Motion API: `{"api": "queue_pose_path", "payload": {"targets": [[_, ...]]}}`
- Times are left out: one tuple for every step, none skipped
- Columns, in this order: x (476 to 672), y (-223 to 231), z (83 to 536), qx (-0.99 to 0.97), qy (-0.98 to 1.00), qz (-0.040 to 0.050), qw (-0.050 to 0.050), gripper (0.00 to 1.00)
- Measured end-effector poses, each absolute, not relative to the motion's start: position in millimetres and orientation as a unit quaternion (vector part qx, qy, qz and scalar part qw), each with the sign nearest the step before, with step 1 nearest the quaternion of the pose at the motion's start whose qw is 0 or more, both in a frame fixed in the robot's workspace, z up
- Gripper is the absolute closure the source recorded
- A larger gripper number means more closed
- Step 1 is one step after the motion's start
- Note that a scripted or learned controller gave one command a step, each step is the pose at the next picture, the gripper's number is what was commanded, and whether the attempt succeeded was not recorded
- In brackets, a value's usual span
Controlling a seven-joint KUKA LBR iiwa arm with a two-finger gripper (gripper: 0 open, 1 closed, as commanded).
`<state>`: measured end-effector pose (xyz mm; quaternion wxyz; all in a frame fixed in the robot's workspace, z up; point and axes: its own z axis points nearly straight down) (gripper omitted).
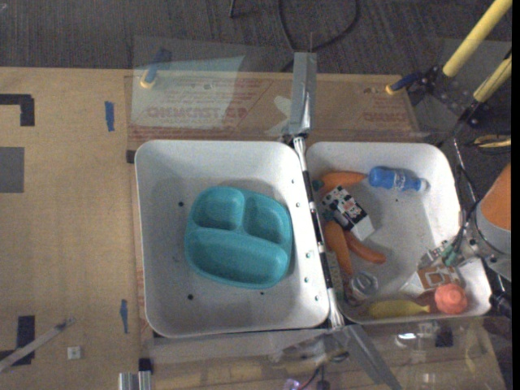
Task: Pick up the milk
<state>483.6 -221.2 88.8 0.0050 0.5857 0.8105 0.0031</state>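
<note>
The milk [348, 209] is a small black-and-white carton lying tilted in the left part of the right bin [410, 154], resting against orange carrots [351, 249]. My gripper [447, 255] comes in from the right edge and hangs low over the bin's right side. It is well to the right of the milk and apart from it. The grey arm with its orange band [497, 208] hides the bin's right rim. Nothing of the milk is near the gripper.
A blue bottle [396, 179] lies at the back of the right bin. A grey can [363, 285], a yellow banana [396, 308] and an orange-red piece [451, 299] sit along its front. A teal divided plate [239, 236] sits in the left bin [162, 218].
</note>
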Motion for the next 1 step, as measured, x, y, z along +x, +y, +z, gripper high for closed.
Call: {"api": "queue_pose_path", "payload": {"targets": [[481.4, -222.3, 115.3, 0.541, 0.841, 0.0006, 0.003, 0.00]]}}
